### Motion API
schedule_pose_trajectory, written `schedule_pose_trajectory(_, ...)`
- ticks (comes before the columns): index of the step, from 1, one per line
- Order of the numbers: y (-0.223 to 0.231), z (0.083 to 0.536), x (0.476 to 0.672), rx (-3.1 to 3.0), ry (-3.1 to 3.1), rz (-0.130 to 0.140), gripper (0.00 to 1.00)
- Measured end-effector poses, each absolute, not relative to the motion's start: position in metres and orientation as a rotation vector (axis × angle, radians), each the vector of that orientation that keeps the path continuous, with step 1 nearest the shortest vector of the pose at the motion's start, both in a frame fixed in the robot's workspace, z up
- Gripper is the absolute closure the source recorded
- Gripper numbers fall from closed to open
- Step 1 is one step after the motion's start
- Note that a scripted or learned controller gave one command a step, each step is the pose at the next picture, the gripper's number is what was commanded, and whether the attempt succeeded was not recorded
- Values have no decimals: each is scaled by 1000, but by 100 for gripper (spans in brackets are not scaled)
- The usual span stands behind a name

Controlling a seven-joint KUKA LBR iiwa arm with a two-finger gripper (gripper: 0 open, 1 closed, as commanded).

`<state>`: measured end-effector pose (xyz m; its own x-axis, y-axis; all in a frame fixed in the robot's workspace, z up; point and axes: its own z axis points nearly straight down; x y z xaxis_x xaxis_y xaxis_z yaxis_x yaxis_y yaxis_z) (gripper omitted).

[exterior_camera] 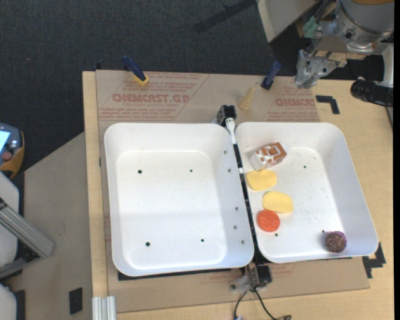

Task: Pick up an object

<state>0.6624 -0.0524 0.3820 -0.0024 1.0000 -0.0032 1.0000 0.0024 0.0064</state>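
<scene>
A brown board (pixel 187 87) covers the bench and carries two white bins side by side. The left bin (pixel 172 256) has only its bare floor with a few dark dots. The right bin (pixel 350 162) holds five small things, most of them near its left wall. The arm (pixel 365 19) reaches in at the upper right, and its gripper (pixel 307 70) hangs above the board beyond the right bin's far rim, well apart from everything in the bin; it has nothing in its grasp, and how far it is open cannot be told. In the bin, a brown-and-white toy (pixel 269 155) lies farthest back. Just in front of it is a yellow piece (pixel 260 180), then a second yellow piece (pixel 277 202) touching an orange disc (pixel 269 220). A dark purple ball (pixel 335 241) sits alone in the near right corner.
</scene>
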Motion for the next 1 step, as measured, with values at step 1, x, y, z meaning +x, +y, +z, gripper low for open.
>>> schedule_pose_trajectory(1,-53,488,667,2210,2216,14,100)
